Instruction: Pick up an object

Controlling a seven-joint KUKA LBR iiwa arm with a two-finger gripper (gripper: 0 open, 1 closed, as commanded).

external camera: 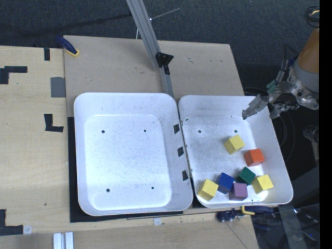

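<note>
So the gripper (255,108) is hanging over the top right corner of the right bin (218,108), and nothing is between its fingers — it's carrying nothing. How wide it's spread I honestly can't tell, the tip is too small and blurry from this angle.

All the candidates are blocks sitting in the lower right part of that bin. The yellow block (234,143) is on its own, closest to the gripper, with clear floor on every side. The orange block (253,156) is just below and right of it, near the bin wall. Further down there's a tight bunch — green block (247,176), blue block (225,182), purple block (239,190), plus another yellow one (263,183) at the right and a third yellow (208,189) at the left. The left bin (124,154) has nothing to go for.

My guess on handling: these look like little painted cubes, so light, rigid, not fragile, maybe a bit slick on the faces. Best bet is squeezing two opposite flat sides, fingers square to them — catch a corner and it'll likely twist out. I'd go for the lone yellow block, since the clustered ones leave no room for fingers to drop in beside them.
</note>
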